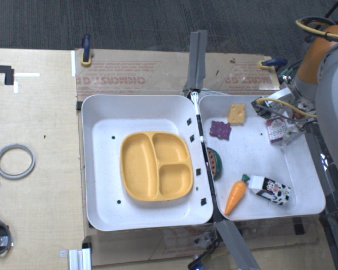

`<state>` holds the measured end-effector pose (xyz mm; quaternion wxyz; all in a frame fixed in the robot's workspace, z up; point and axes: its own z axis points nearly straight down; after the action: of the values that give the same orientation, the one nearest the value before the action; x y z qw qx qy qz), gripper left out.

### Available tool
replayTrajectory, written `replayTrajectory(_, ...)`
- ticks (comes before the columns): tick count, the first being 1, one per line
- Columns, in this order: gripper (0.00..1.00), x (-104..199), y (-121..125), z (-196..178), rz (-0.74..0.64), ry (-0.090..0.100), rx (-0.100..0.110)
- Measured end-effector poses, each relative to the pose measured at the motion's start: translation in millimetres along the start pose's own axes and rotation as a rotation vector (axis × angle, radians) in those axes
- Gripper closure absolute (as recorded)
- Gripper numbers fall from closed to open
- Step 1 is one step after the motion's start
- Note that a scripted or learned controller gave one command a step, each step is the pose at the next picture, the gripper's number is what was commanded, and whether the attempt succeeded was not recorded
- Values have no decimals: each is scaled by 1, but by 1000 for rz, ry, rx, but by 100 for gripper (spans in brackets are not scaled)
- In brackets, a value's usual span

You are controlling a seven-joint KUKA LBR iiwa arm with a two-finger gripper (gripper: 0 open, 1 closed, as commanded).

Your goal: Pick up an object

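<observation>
Objects to pick: toy carrot (235, 197), small milk carton (270, 189), purple grape cluster (219, 129), tan cracker-like block (236, 114) and watermelon slice (214, 163) all lie in the right bin (253, 151).
My gripper (281, 129): low at that bin's upper right, probably there to try for something near the wall; I cannot tell its state.
Left bin (96, 167): one yellow divided plate (156, 165), flat in the middle, its three compartments bare.

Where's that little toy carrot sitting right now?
The toy carrot lies near the front edge of the right bin, between the watermelon slice and the small milk carton.
</observation>
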<state>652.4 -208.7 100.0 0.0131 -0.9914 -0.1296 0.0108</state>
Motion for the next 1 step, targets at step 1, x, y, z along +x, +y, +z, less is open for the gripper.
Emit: replayTrajectory(1, 0, 20, -83, -24, 43, 17, -26)
